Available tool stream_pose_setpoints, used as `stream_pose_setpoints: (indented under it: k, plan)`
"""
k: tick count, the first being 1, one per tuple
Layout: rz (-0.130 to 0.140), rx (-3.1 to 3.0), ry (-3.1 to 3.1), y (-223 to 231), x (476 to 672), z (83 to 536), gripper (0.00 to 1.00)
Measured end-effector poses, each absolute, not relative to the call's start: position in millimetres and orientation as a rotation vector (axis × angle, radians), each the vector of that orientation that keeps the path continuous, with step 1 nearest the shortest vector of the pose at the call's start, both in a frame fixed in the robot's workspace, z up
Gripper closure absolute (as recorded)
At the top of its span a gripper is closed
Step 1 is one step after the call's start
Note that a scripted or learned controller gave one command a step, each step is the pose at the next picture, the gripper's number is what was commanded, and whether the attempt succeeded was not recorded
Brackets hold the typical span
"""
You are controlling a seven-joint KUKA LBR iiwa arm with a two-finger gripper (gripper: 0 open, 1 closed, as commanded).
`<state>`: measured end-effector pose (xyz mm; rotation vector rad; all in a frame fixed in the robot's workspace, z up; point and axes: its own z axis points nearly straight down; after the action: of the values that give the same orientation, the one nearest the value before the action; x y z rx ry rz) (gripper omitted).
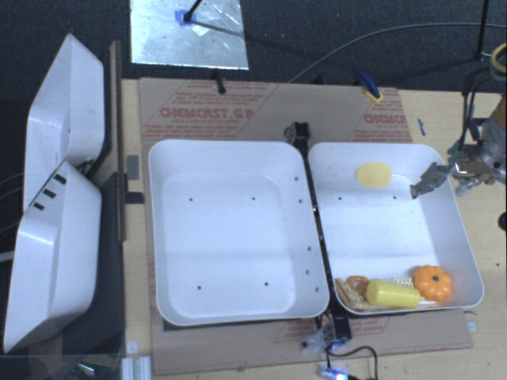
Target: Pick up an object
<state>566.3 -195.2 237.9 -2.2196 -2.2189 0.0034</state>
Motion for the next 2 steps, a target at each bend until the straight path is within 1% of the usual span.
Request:
stream_pose_setpoints:
  k: [1, 2]
  plan:
    - [-0.001, -2.222, -2.223, -195, 567.3, 240, 0.00]
    - [0.002, -2.219, -2.220, -196, 567.7, 191, 0.00]
